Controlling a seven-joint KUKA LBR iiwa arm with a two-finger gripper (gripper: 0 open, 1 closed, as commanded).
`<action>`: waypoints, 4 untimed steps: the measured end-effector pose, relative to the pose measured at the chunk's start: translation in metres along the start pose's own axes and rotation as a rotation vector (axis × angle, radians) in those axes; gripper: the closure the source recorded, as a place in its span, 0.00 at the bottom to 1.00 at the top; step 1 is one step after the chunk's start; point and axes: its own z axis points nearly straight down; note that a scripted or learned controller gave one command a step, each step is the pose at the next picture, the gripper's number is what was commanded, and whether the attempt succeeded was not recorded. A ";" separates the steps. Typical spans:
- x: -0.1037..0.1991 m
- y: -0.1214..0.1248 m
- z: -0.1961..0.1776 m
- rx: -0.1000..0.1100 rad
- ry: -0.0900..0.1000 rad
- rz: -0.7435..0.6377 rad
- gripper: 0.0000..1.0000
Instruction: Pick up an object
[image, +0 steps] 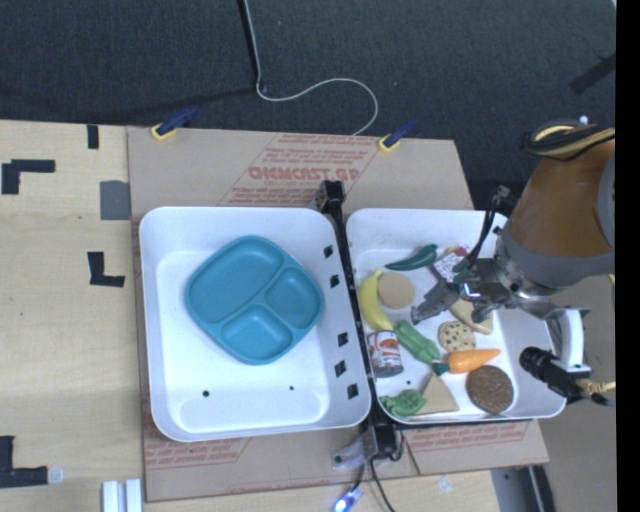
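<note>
The gripper (446, 298) is held low over the right bin (415, 221) with its fingers spread apart and nothing between them, apparently lined up for a grab at the toy food below. Crowded into that bin are a banana (372, 302), a carrot (472, 360), a cookie (455, 335) and a small can (386, 353). In the left bin (165, 320), a blue divided plate (254, 298) is left lying alone.

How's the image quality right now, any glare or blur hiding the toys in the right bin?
Camera view: even lighting, soft shadows; the right white bin looks bright but not blown out; the yellow toy banana and orange toy carrot read clearly; the two-finger gripper is slightly soft.
</note>
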 end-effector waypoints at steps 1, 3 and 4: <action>0.088 -0.018 0.047 0.006 0.003 -0.007 0.00; 0.084 -0.017 0.026 0.006 0.001 -0.002 1.00; 0.085 -0.017 0.017 0.008 0.002 -0.003 1.00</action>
